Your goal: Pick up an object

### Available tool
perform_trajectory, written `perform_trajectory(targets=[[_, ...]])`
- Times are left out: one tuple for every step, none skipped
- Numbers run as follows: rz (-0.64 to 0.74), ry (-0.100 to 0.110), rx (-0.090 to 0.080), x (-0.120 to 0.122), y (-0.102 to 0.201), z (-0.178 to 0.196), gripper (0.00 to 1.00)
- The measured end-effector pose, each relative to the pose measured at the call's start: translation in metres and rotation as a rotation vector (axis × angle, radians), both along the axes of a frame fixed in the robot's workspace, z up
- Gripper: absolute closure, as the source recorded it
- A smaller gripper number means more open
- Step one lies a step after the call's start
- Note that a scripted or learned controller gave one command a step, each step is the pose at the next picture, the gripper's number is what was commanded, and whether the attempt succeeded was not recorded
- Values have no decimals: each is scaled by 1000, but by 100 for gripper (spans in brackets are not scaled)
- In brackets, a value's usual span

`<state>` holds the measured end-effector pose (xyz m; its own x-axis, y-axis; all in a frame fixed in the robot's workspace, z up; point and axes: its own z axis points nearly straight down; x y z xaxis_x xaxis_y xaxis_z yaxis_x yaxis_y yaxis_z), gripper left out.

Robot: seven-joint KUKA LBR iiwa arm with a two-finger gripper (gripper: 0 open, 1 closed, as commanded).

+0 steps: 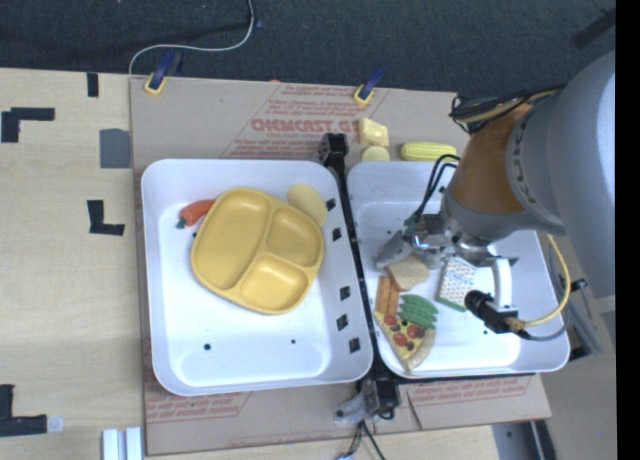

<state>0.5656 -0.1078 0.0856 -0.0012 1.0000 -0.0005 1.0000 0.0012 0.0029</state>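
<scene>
Grey-armed and orange-banded, I hang my gripper [412, 248] low in the right white bin [540, 353], above a pale wedge-shaped toy piece [408, 274], nothing lifted yet, grasp state indiscernible.

Two shallow white bins are set side by side, the left bin [160, 278] touching the right bin [545, 353] along a seam lined with little black clips [345, 293]. Both are parked on a cardboard sheet [250, 123] with red print, pinned at the far edge by one clamp [157, 80] and another clamp [368, 85]. Underneath, a pale wooden bench [60, 328] is dotted with black tape marks [100, 216]. A thin white cable [240, 8] is draped across the dark carpet [400, 8] behind.
</scene>
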Motion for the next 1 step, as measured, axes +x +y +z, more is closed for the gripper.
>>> perform_trajectory(targets=[[1, -1, -2, -13, -3, 0, 0]])
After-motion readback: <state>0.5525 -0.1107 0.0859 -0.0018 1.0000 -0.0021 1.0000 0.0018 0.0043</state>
